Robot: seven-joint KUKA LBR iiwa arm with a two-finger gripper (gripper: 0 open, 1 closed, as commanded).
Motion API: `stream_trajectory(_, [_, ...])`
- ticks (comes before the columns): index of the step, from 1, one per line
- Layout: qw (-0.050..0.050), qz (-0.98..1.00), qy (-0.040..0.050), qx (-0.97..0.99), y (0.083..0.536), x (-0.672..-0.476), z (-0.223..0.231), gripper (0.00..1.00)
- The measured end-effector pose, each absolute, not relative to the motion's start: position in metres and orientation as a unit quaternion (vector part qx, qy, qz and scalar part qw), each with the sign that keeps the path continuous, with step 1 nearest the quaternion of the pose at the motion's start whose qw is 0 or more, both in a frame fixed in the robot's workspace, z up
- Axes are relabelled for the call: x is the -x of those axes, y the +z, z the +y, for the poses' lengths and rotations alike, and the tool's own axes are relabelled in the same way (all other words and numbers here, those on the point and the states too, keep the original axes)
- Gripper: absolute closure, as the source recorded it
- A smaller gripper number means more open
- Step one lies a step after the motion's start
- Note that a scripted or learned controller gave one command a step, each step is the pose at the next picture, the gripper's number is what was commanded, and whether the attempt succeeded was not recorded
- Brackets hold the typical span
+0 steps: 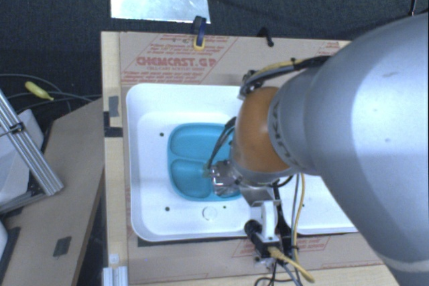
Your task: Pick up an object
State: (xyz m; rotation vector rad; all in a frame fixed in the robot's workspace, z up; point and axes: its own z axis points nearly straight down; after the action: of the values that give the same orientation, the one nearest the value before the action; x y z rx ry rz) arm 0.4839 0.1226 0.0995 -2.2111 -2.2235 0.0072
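Robotics laboratory test bench.
We identify it by the grey industrial arm (362, 137) with exposed cabling, the white bin (151, 211) on a cardboard-lined bench (174, 60), aluminium framing (27, 151), and dark carpet (53, 10).

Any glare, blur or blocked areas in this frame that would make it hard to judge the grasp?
Camera view: the arm looms close to the lens, soft and large, covering much of the right side; glare washes its grey shell. The blue object in the white bin is evenly lit but slightly soft. The gripper sits in shade at the object's edge, its detail unreadable.
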Motion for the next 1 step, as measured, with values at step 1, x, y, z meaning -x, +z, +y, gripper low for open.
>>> stream_trajectory(1, [0.001, -0.709, 0.0, 0.706, 0.0876, -0.5593, 0.1146, 1.0])
